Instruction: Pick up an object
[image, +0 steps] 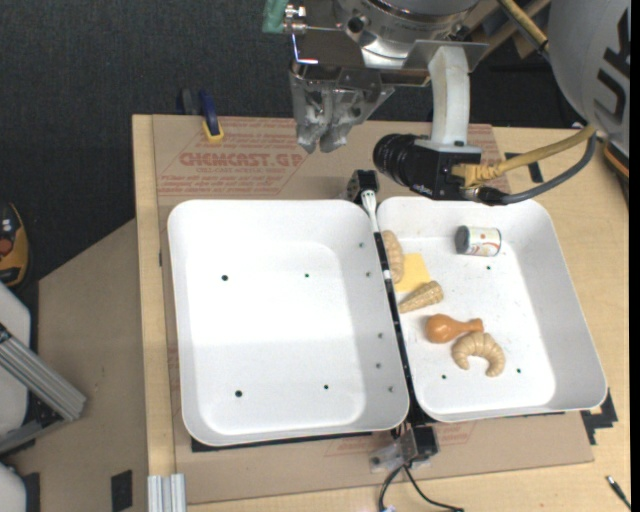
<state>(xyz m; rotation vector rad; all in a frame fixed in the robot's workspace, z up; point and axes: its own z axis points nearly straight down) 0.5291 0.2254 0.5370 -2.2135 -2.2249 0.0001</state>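
One hand (325, 128) — fingertips indistinct

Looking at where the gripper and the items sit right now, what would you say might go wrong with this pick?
1. The gripper hangs above the board behind the bins, away from every item, so a descent here would likely close on nothing.
2. The yellow wedge and two bread pieces crowd against the right bin divider wall, risking a finger strike there.
3. The small can lies on its side and may roll away.

Silver-grey metal pincer (327, 130) under a boxy, shiny wrist block
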